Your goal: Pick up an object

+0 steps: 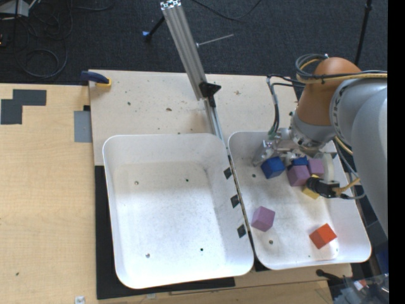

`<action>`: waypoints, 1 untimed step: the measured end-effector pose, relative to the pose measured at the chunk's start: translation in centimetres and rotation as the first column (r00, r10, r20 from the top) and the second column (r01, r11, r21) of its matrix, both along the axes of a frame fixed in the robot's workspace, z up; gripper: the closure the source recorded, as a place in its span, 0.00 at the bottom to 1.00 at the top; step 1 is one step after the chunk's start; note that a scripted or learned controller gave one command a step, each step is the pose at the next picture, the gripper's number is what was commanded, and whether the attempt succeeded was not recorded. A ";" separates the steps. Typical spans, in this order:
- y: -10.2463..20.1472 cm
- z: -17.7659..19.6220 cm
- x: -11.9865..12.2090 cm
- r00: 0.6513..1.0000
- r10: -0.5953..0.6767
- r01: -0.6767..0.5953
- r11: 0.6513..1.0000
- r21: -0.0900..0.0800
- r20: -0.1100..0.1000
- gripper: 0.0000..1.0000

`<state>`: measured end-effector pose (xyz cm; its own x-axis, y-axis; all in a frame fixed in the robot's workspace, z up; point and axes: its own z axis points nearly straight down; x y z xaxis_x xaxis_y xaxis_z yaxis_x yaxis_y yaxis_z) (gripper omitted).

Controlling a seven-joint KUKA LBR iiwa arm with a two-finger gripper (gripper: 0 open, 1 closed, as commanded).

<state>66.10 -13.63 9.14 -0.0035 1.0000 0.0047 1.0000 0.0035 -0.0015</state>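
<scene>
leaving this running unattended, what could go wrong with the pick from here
1. The hand is right at a tight cluster: the blue block and purple block lie close together, so it could shove one aside or catch only an edge.
2. The arm covers part of that cluster, so a missed grasp may be hard to spot.

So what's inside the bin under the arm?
A blue cube, purple cube, orange cube and a purple block. The arm hides the bin at its far right corner.
</scene>
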 end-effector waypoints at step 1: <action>-0.1 0.9 -0.1 1.000 -0.001 0.001 1.000 0.000 -0.003 1.00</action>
